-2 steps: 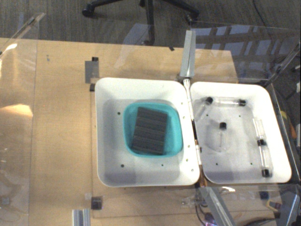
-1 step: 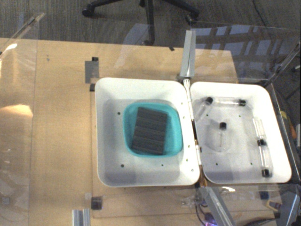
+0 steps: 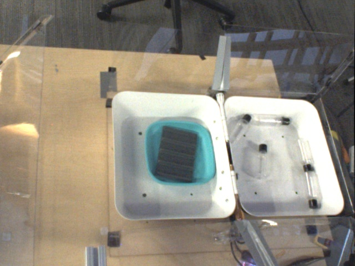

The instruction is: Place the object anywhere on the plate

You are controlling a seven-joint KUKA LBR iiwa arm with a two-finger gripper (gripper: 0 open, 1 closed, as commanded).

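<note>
**Dark block lying on a teal plate in the left bin**

Camera view, looking down at a slant: a wooden bench point(image 3: 66, 165) is carrying two shallow white bins side by side, their inner edges touching along a central seam. The left bin point(image 3: 127, 201) is holding a teal plate point(image 3: 208, 154) with rounded corners, sitting near the middle of the bin floor, slightly toward the bin's right edge. A dark grey ridged block point(image 3: 177, 153) is lying flat on the plate, resting fully within its rim and tilted slightly clockwise, with its long side running from the far edge toward the near edge.

The right bin point(image 3: 327, 165) is carrying three clear tubes with black caps: one point(image 3: 265, 118) lying along the far edge, one point(image 3: 308, 173) running down the right edge, and a small one point(image 3: 262, 148) standing near the centre.

A grey metal post point(image 3: 222, 62) is rising from the seam at the bins' far edge. Office chair legs point(image 3: 172, 4) are standing on the carpet beyond the bench.

The state of the claw cannot be told.
</note>
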